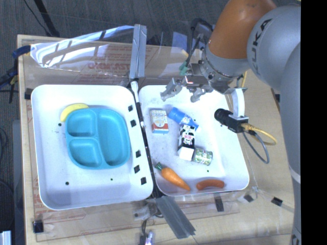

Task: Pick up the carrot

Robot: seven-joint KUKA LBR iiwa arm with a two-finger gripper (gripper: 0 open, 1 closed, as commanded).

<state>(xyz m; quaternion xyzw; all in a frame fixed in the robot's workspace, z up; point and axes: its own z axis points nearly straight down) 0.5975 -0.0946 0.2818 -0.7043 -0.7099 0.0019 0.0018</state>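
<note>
The carrot [171, 175] lay in the right bin [232, 152], close to that bin's near left corner, with its green stub toward the divider between the two bins and its orange tip pointing toward the near edge of the counter [265, 208]. Just beside it, along the same near wall, lay a small sausage [210, 184]. Further into the bin stood a green can [203, 156] on its side, touching a black and white carton [187, 139], and beyond those a blue bottle [180, 116] and a small red and white box [159, 121] sat near the middle. The arm [255, 29] reached in over the far right corner of the counter, and its hand [185, 92] hung above the far edge of the right bin, well apart from the carrot. Its two fingers [170, 91] were spread wide with nothing between them. The left bin [46, 177] held a blue divided tray [98, 138], and a yellow banana [73, 109] peeked out from behind the tray's far left corner. A clear plastic sheet [76, 52] lay over the far left part of the counter.
</note>
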